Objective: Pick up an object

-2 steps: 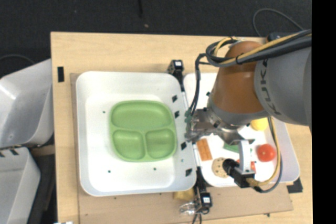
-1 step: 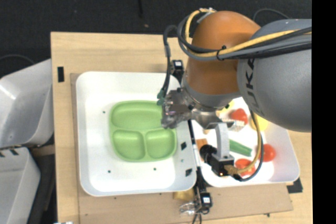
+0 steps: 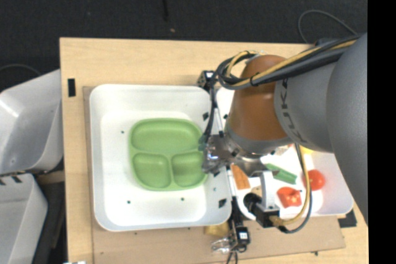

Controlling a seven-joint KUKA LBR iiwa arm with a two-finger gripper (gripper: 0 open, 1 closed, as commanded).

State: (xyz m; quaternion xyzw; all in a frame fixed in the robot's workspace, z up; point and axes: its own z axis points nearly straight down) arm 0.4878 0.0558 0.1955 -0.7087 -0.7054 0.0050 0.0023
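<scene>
A grey robot arm (image 3: 322, 102) with an orange band fills the right of the frame, reaching in over a pale wooden worktop (image 3: 142, 59) that carries two shallow white bins side by side. The left bin (image 3: 111, 195) holds a green divided plate (image 3: 166, 151), lying flat near its right wall. The right bin (image 3: 337, 198) is largely hidden beneath the arm; what shows of it holds a green stick-shaped piece (image 3: 281, 171), a red round object (image 3: 316, 180), a red-orange piece (image 3: 289, 196) and an orange piece (image 3: 240, 179) close to the wall between the bins.

The gripper (image 3: 213, 154) hangs at the plate's right edge, over the boundary of the two bins, buried in cables and the wrist's own bulk. Whether it is released or clenched cannot be told from this angle, and nothing is visibly grasped.

The likeliest target, judged by position, is the plate's rim. The risks follow from that: a thin, smooth rim may slip free on lifting, the plate may tip or drag against the bin wall, and a descent this close to the dividing wall could strike it instead of the plate.
</scene>
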